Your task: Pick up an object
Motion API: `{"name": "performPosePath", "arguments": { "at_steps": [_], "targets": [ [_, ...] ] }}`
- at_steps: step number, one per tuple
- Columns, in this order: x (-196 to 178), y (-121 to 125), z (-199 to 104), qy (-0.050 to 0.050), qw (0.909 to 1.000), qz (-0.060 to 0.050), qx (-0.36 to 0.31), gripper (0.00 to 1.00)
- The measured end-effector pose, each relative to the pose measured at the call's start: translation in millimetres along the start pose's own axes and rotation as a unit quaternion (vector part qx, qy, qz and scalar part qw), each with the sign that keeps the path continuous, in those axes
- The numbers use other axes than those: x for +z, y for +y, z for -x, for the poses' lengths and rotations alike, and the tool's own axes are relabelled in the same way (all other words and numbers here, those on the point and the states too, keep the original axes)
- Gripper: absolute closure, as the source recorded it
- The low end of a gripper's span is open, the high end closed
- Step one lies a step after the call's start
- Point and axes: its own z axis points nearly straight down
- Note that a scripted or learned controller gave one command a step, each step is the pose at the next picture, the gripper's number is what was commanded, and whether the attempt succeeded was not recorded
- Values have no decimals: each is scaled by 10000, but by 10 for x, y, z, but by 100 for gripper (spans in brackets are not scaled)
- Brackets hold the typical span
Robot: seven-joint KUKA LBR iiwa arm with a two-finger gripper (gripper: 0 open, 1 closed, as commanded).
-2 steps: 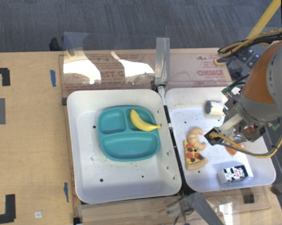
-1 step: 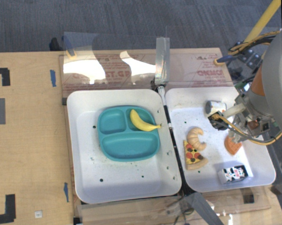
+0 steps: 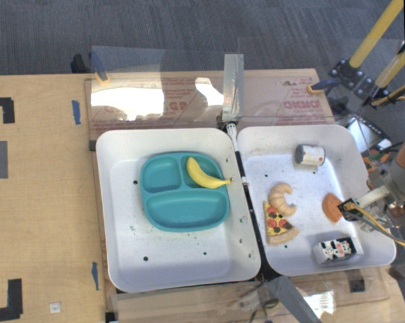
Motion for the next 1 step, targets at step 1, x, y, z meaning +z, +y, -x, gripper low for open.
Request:
{"name": "performPosePath", "arguments": {
  "at_steps": [1],
  "targets": [
    [-759,69,-117,27,9891,31,-1473,100]
  ]
}}
